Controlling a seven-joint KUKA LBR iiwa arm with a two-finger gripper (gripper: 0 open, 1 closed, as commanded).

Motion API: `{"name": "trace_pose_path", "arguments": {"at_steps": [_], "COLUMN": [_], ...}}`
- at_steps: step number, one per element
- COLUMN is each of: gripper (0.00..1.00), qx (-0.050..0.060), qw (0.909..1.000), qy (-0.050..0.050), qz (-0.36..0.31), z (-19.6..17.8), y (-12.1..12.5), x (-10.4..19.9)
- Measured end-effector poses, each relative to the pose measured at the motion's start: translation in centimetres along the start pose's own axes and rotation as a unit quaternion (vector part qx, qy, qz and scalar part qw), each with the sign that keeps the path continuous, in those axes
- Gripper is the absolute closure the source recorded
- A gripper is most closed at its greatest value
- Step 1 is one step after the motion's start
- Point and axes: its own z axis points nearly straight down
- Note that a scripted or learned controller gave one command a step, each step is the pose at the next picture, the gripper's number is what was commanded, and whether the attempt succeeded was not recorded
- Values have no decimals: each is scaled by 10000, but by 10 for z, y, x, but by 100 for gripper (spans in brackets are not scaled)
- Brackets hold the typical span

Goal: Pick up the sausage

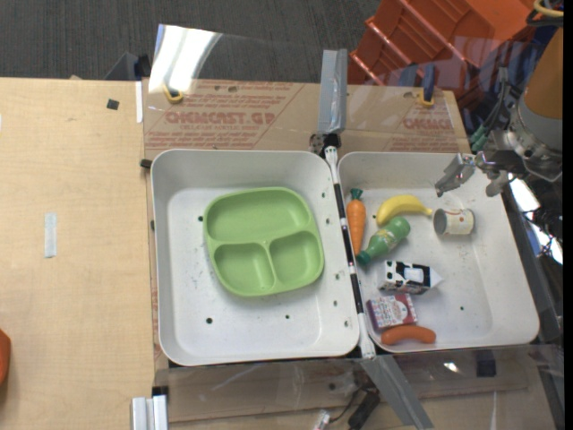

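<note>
Sausage (408, 335): front edge of the right bin (501, 267), touching a small pink packet (391, 312).
Handling: probably light, smooth, round; likely to roll.
Hold: across its middle.
Gripper (474, 176): fingers spread, empty, above the bin's back, well apart.

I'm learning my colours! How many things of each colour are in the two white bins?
Green: 2, the plate and the bottle
Orange: 2, the carrot and the sausage
Yellow: 1, the banana
White: 1, the cup
Black and white: 1, the carton
Pink: 1, the packet
Total: 8
</note>
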Motion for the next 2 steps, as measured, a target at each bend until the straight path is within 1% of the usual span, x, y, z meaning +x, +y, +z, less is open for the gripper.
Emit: {"name": "trace_pose_path", "arguments": {"at_steps": [1,2], "gripper": [0,0], "qx": [-14,-16], "qw": [9990,9939], "qy": [-2,0], "qz": [-450,-1098], "z": [104,100], "y": [38,20], "x": [-72,12]}}
